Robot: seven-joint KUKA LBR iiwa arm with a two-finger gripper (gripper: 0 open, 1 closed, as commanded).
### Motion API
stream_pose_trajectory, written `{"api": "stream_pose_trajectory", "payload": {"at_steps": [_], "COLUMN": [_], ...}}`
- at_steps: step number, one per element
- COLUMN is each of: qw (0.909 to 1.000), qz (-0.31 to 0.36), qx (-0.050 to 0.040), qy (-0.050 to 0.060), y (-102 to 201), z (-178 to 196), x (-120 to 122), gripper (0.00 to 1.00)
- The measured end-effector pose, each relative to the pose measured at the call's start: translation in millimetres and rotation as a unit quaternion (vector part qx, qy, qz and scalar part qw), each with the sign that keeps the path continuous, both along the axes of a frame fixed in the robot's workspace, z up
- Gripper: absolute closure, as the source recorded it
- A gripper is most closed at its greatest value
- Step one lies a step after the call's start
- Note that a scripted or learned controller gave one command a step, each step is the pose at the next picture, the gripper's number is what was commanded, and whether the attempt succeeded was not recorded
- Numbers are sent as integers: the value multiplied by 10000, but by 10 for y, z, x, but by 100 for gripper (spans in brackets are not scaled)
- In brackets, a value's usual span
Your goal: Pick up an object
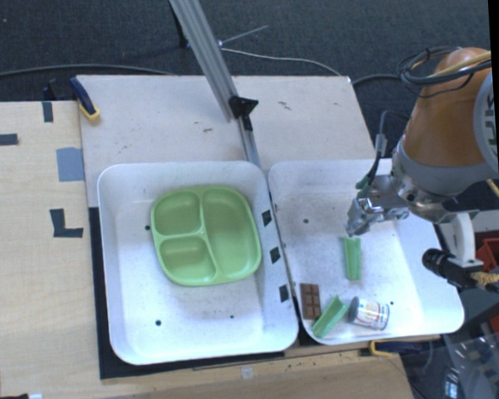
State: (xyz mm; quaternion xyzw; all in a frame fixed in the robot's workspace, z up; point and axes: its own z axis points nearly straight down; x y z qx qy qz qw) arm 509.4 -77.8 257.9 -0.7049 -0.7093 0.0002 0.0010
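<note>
My gripper (356, 223) hangs over the right bin (317, 190), its tip just above the upper end of a green stick (352, 258) that lies upright in the bin's middle. Nothing shows between its fingers. Near the right bin's front edge lie a second green block (327, 316), a small brown chocolate-like bar (311, 300) and a small tin can on its side (370, 314). A green divided plate (206, 235) rests in the left bin (127, 271).
A metal pole (214, 60) slants down from the top to the ridge between the bins. A blue and yellow clamp (85, 98) sits at the bench's back left corner. The arm's orange and grey body (449, 129) covers the right bin's far right side.
</note>
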Motion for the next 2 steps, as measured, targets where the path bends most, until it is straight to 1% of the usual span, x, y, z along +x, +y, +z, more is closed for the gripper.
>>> {"api": "stream_pose_trajectory", "payload": {"at_steps": [1,2], "qw": [10000,10000], "qz": [-3,4], "qx": [-1,0], "qy": [6,10], "y": [435,978], "z": [-102,-219], "x": [18,105], "gripper": [100,100]}}
